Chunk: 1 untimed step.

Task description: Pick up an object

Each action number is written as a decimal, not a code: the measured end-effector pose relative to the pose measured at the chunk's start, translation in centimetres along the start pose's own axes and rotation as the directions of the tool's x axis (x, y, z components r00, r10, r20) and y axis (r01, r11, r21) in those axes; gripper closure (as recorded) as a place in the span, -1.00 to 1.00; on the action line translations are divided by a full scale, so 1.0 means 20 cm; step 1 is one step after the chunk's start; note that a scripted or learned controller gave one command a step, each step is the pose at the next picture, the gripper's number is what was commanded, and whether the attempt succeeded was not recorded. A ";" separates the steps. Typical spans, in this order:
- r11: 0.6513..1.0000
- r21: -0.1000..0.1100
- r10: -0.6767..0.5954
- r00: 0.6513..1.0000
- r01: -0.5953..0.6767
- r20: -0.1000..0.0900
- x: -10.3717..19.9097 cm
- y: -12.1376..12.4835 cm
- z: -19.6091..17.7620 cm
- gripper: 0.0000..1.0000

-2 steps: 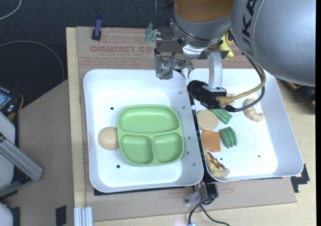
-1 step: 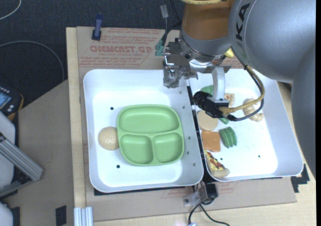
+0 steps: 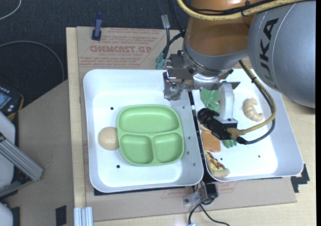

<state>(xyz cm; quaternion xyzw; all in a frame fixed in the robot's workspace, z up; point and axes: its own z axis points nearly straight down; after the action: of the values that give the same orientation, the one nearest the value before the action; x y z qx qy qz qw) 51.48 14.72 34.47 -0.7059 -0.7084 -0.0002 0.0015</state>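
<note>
The left bin (image 3: 95,120) had open floor along its far and near sides, but a green divided plate (image 3: 150,135) filled its middle, with a tan ball (image 3: 108,138) touching the plate's left edge. Over the right bin (image 3: 281,145) the arm's wrist (image 3: 220,34) and a black cable (image 3: 256,132) blocked the left half. A croissant (image 3: 252,109) lay near the far right, with bare floor nearer the camera.
</note>
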 end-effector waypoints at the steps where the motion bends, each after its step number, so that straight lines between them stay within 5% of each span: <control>1: 1.000 -0.020 -0.002 1.000 0.002 -0.006 0.07 -0.18 -0.82 1.00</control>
<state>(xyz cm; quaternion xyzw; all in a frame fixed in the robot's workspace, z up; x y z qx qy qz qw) 47.83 16.00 50.85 -0.7052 -0.7090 -0.0097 -0.0035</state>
